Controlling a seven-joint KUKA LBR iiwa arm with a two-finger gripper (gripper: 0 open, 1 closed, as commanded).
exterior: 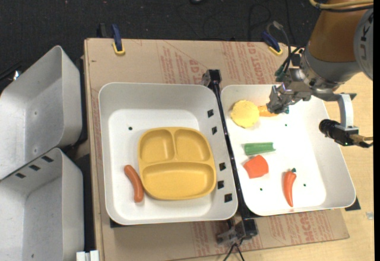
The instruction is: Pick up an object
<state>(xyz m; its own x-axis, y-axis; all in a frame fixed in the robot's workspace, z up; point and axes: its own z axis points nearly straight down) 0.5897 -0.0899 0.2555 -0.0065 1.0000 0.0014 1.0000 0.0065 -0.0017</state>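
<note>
Brown cardboard point(178, 61) covered the bench beneath two shallow white bins, with dark speckled floor and loose cables beyond it. From the one camera above, I reached in from the right, my grey arm point(344, 22) with its orange band ending over the right bin point(332, 165). My gripper point(279, 101) hung low at that bin's far left part, just right of a yellow lemon-shaped toy point(244, 114). Whether I had my tips spread or pinched, I cannot tell; they were a dark blur. A small orange piece point(267, 113) lay between the lemon toy and my gripper, touching or nearly touching the tips, but I could not see it clamped. Nearer the camera from the lemon toy lay a green bean-like piece point(259, 148), then a red-orange wedge point(256, 166) just below that. A red chili pepper point(289, 187) lay to the right of the wedge, well apart from the lemon toy. Left of the lemon toy, across the divider, the left bin point(119, 105) held a yellow compartment tray point(176, 163), with a sausage point(134, 182) beside the tray's left edge.
</note>
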